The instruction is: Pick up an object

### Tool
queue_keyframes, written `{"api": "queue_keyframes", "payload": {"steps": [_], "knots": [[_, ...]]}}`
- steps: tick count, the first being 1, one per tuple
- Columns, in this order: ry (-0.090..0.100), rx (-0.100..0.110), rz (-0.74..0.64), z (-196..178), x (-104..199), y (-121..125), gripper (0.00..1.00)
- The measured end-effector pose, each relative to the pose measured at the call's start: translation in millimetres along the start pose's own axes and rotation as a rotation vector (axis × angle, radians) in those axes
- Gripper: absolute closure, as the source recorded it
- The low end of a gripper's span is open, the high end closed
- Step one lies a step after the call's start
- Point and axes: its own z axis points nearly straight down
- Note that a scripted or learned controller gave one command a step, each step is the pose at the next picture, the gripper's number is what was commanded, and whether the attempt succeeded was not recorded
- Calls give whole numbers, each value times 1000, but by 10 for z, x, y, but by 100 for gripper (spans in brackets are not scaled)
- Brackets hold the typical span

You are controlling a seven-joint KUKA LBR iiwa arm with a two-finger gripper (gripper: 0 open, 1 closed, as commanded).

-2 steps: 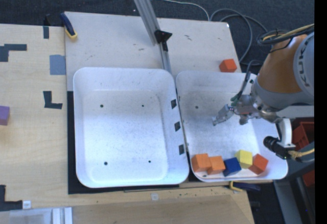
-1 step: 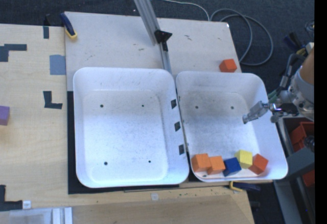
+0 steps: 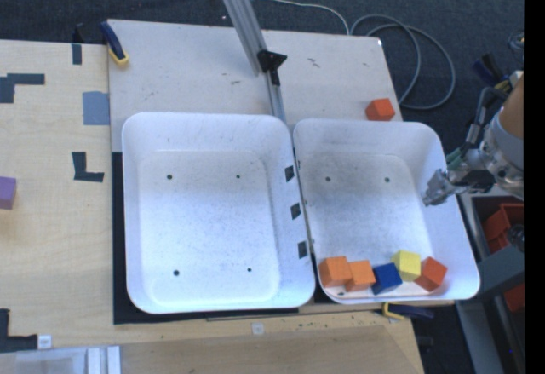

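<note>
Pincer at the right bin's rim; blocks grouped along the bin's near wall.

You will find the pincer (image 3: pixel 438 187) at the right edge of the right bin (image 3: pixel 362 138), with nothing visible between its parts; whether it is open or closed cannot be told. Five blocks lie along the near wall: two orange blocks (image 3: pixel 347 272) touching, a blue block (image 3: pixel 386 278), a yellow block (image 3: pixel 408 264) and a red block (image 3: pixel 432 273). Another orange block (image 3: pixel 381 110) rests on the table (image 3: pixel 187 66), beyond the bin.
</note>
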Motion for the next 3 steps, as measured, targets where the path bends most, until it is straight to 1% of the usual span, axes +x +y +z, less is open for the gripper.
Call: {"api": "queue_keyframes", "payload": {"steps": [1, 2, 3], "knots": [[1, -1, -6, 182, 540, 563, 100], [0, 0, 0, 171, 503, 541, 0], [-4, -3, 8, -314, -73, 35, 0]]}}
